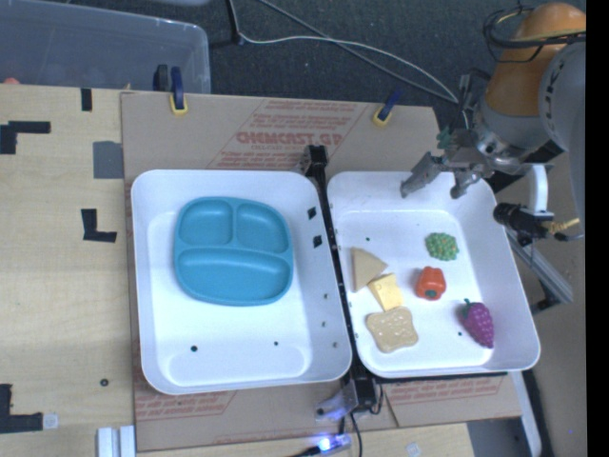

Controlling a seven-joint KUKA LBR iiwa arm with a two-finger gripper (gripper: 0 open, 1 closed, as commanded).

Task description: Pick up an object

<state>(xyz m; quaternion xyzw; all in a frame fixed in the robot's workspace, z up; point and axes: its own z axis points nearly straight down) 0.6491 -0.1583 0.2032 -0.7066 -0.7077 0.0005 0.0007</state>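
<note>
The right bin [381, 201] holds several toy foods: a green broccoli piece [442, 246], a red pepper [430, 283], a purple grape bunch [478, 323], a pale wedge [366, 266], a yellow cheese block [385, 291] and a tan cracker [392, 329]. My gripper [437, 183] hangs over the bin's far edge, above and behind the broccoli. Its two fingers are spread apart with nothing between them.
The left bin [152, 255] holds a blue divided plate [231, 251]. Both bins rest on a cardboard sheet [276, 131] held by yellow clamps [178, 98]. Cables run across the dark area at the back.
</note>
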